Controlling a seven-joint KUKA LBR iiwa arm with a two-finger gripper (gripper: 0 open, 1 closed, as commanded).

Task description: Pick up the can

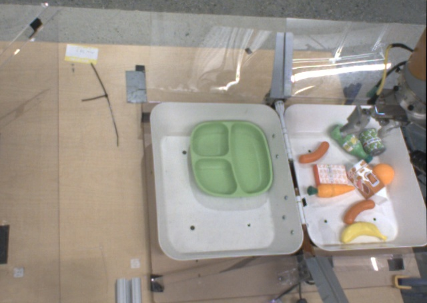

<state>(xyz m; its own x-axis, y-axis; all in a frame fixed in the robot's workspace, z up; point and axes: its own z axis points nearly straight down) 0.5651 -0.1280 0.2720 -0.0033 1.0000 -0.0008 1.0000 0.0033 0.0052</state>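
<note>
The gripper (pixel 371 119) hovers at the far corner of the right bin (pixel 313 123), just above a green can (pixel 371 141) lying beside a green pouch (pixel 349 141). This looks like the approach; whether its fingers are spread is unclear. Next: lower squarely over the can.

Bright, even light; glare on plastic sheet (pixel 320 61)

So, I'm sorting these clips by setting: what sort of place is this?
Probably a robotics lab bench rather than a kitchen: two white bins sit on a wooden bench, toy food like a banana lies in the right one, and a clear plastic screen stands behind.
</note>
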